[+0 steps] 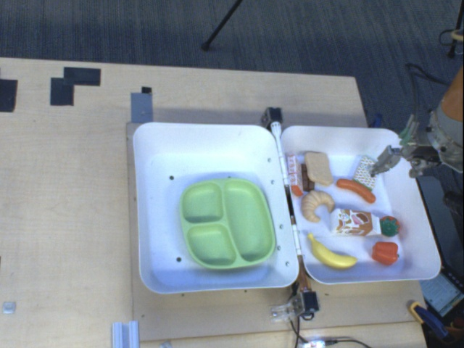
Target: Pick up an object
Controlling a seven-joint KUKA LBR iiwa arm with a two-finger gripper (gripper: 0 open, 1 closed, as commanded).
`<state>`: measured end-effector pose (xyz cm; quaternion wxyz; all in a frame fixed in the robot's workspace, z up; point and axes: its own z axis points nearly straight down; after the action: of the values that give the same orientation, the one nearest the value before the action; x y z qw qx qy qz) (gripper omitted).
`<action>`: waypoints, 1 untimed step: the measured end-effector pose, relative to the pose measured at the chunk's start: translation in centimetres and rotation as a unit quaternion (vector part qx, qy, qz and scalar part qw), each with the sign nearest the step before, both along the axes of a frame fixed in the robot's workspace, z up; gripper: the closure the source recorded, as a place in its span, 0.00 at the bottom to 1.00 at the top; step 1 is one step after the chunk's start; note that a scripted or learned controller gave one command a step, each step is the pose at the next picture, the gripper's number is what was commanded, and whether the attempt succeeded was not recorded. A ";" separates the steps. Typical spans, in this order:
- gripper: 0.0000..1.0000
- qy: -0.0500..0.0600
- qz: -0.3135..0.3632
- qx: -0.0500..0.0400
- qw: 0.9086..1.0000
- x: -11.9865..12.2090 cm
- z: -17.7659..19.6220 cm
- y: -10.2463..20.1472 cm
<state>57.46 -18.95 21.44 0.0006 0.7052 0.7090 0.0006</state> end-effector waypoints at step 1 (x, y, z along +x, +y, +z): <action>0.00 -0.001 -0.001 0.000 1.000 -5.2 -11.0 3.1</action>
<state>52.26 -15.85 10.42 0.0011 0.7058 0.7084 0.0010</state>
